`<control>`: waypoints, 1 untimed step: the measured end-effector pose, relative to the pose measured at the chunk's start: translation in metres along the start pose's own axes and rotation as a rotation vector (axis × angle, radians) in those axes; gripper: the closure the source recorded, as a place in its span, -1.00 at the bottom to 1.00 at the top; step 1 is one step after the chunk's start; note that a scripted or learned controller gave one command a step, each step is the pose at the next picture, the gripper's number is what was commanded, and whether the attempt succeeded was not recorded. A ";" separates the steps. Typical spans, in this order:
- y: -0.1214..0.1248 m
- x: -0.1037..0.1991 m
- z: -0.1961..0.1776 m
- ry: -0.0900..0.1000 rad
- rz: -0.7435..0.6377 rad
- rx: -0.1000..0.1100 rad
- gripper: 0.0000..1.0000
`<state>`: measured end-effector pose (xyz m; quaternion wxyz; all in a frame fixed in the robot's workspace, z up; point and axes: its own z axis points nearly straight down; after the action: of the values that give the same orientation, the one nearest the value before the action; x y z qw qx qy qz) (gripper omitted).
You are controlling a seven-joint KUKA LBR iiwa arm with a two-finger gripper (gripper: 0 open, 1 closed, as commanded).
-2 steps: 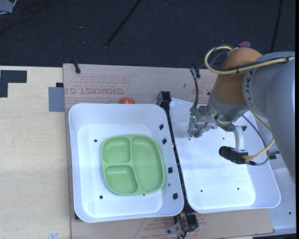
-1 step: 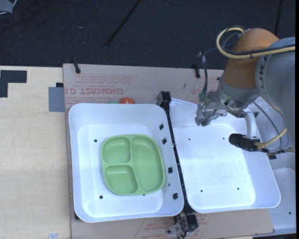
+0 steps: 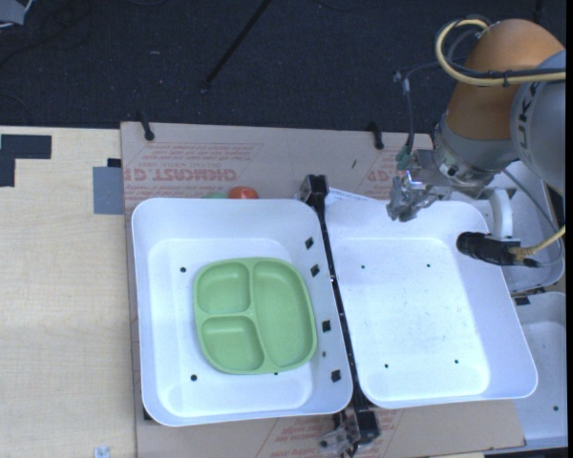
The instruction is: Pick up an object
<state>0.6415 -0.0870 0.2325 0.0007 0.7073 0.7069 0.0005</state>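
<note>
One green plate (image 3: 255,315) in left bin (image 3: 162,227)

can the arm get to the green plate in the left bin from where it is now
Probably yes: the green plate lies flat and uncovered in the left bin, while the gripper hangs over the right bin's far edge.

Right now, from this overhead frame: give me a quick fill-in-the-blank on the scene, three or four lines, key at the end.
1. The light green divided plastic tray lies in the ____ white bin.
2. The tray has ____ compartments.
3. The gripper hangs over the far edge of the ____ white bin.
4. A small ____ round object sits behind the left bin's far rim.

Missing words: left; three; right; red
</note>
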 end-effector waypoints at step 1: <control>-0.001 0.000 -0.042 0.000 -0.001 0.000 1.00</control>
<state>0.6405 -0.0874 0.2745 0.0004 0.7068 0.7075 0.0004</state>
